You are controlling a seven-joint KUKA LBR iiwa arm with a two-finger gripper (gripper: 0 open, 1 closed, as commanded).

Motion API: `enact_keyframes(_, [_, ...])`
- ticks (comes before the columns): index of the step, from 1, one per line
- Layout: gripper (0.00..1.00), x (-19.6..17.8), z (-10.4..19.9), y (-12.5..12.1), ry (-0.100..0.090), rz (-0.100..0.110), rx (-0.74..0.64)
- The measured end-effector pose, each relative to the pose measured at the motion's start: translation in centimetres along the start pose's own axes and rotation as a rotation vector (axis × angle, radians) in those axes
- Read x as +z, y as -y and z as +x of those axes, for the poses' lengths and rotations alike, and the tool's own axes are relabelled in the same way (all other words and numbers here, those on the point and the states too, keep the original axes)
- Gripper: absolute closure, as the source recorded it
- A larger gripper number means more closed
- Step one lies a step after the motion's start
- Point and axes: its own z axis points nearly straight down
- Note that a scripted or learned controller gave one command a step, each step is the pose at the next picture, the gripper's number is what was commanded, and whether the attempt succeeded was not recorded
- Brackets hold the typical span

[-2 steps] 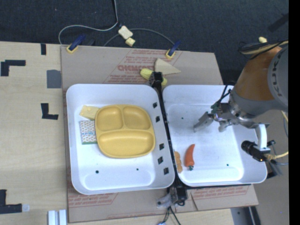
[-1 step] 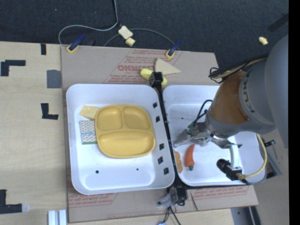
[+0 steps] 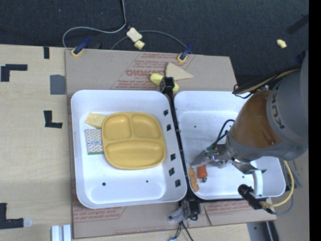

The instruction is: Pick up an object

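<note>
In the right bin (image 3: 251,109), a small orange object (image 3: 201,172) lies near the front left corner. A tan-orange piece (image 3: 192,178) sits beside it, against the bin's left wall. My gripper (image 3: 209,156) hangs low over the bin floor, just above and slightly right of the orange object. The grey arm with its orange band (image 3: 256,127) reaches in from the right and hides the bin floor beneath it. I see nothing held in the gripper.
The left bin (image 3: 80,134) holds a yellow divided plate (image 3: 133,139), with a small patterned card (image 3: 93,140) and a pale yellow piece (image 3: 93,119) at the plate's left edge. A black divider with clips (image 3: 173,134) runs between the bins. Cables trail at the front right.
</note>
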Motion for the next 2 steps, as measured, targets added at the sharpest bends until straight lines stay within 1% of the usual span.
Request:
enact_keyframes(1, [1.0,-1.0,-0.1,-0.1,0.002,0.0,0.001])
enact_keyframes(2, [1.0,-10.2,6.0,-6.7,-0.005,-0.002,-0.01])
